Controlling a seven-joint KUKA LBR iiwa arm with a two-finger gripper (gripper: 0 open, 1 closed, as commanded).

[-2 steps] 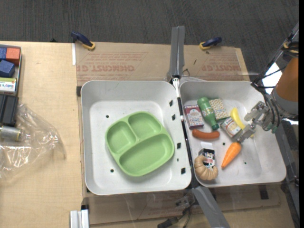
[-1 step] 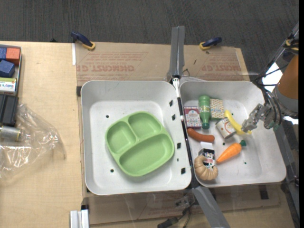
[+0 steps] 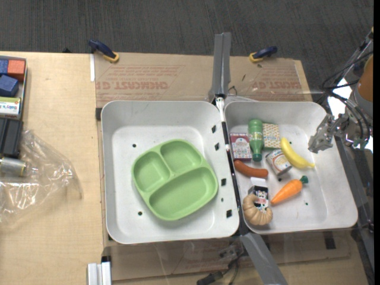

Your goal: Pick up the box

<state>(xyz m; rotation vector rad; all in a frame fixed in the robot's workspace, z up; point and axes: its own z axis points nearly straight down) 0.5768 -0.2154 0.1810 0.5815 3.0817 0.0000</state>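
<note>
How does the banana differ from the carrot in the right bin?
The banana is yellow; the carrot is orange with a green top. The banana is curved, while the carrot is straight and tapers to a point. The banana lies nearer the pincer; the carrot lies lower in the view, near the small bread roll. Both are toy foods lying flat in the right bin.

Premises present as a robotics test lab: 2 white bins (image 3: pixel 119 177) sit on cardboard sheeting (image 3: pixel 160 79) held by spring clamps (image 3: pixel 104 49) to a plywood bench (image 3: pixel 53 242), stocked with toy food (image 3: pixel 289 190) over grey carpet (image 3: pixel 148 10).
</note>
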